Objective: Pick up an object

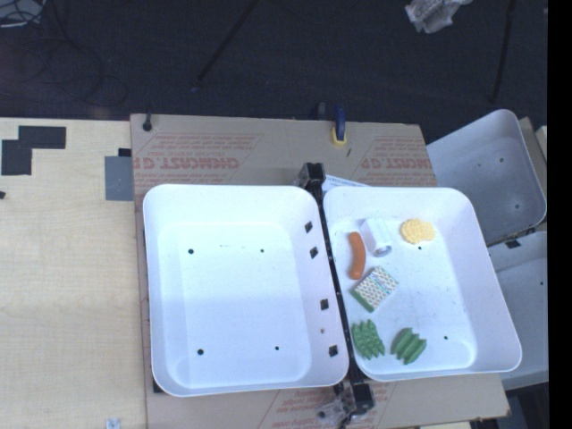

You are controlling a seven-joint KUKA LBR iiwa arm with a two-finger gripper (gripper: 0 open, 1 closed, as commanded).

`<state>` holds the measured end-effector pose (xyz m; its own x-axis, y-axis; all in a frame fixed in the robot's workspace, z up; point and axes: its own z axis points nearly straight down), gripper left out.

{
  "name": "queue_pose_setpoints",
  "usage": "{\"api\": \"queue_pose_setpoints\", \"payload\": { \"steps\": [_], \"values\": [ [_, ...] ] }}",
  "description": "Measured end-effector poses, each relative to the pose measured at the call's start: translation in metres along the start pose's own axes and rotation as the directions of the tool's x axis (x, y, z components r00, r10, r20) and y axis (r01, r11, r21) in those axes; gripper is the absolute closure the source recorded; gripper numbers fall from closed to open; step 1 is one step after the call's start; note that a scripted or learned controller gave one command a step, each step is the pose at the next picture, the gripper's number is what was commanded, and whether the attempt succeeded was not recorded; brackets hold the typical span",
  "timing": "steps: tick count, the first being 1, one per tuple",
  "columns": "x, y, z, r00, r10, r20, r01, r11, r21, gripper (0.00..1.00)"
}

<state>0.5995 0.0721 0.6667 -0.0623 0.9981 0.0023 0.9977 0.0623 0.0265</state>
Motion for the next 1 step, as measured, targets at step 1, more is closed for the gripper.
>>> {"api": "queue_pose_setpoints", "payload": {
  "steps": [1],
  "values": [
    [0.0014, 0.0024, -0.0092, 1.000, -0.004, 0.000, 0.004, 1.000, -0.019, 1.00]
  ]
}}
